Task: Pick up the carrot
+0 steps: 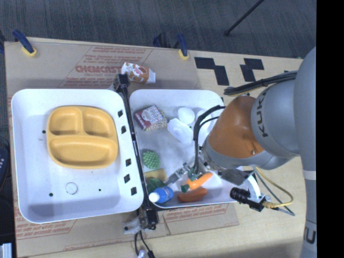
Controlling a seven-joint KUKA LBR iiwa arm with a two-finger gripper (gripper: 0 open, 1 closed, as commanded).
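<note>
Grey arm point(290, 117) with its orange band reaches in from the right over the right bin point(212, 97). Left bin point(21, 144) holds a yellow divided plate point(82, 135). Its gripper point(194, 177) sits low in the right bin; its fingers close narrowly around the carrot point(200, 180), which lies near the front wall beside a sausage point(191, 195) and a blue bottle point(162, 195).

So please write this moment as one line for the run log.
task: pick up carrot | arm: over right bin | gripper: at carrot, near front wall | grasp: not confirmed | beside carrot: blue bottle, sausage | left bin: yellow tray
</note>
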